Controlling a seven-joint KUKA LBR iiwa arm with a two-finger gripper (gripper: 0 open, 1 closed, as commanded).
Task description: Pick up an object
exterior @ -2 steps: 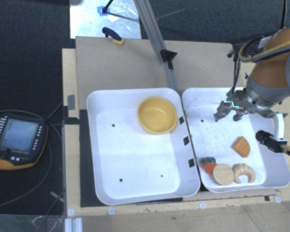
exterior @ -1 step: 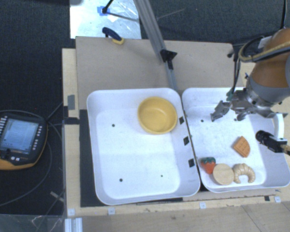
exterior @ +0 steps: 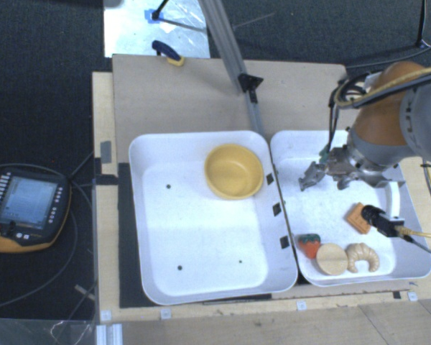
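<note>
I see the left bin (exterior: 165,264) holding one yellow bowl (exterior: 234,171) at its upper right corner. Right of that bowl, in the right bin (exterior: 293,149), my tool (exterior: 312,178) hangs over bare floor, holding nothing. Below the tool lie a red and green piece (exterior: 309,244), a round tan disc (exterior: 331,259), a croissant (exterior: 363,256) and an orange block (exterior: 357,218).

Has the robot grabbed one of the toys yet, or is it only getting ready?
Nothing looks picked up yet. The gripper hangs over the bare upper part of the right bin, with no object seen in it. The croissant, round cracker, orange waffle piece and small red and green toy lie in that bin's lower part; the yellow bowl sits in the left bin. Reaching, gripping and lifting are left.
</note>
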